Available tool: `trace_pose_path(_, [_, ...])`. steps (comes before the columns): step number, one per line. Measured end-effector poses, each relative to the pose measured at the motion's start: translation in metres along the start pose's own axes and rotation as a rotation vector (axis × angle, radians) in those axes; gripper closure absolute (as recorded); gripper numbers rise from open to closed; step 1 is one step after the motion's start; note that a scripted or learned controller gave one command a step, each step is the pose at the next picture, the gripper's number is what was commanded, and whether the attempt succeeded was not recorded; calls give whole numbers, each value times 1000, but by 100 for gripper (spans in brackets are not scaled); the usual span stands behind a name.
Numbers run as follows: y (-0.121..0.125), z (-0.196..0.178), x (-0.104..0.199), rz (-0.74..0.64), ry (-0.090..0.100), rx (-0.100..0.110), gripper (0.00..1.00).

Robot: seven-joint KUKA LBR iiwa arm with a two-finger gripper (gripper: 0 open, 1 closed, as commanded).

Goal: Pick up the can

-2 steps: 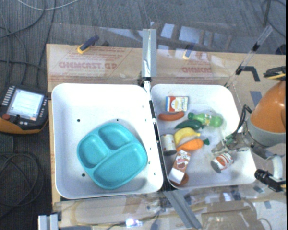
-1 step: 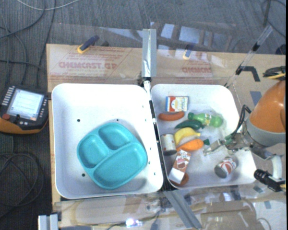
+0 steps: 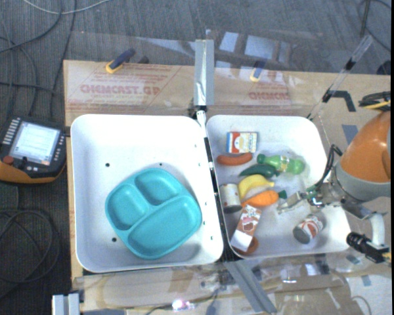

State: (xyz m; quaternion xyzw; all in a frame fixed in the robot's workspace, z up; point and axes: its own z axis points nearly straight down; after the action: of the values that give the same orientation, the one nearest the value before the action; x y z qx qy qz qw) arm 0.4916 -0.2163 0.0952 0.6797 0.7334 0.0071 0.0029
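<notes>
Gripper (image 3: pixel 297 202) is seen low in the right bin (image 3: pixel 315 133), just above the can (image 3: pixel 308 229), which lies tipped near the front wall; nothing is clamped. The approach step is judged in hand; a descent onto the can is called for next
</notes>
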Motion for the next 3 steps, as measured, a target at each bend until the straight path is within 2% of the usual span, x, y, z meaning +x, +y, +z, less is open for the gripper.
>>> trace_pose_path(3, [0,0,0,-49,0,1,0])
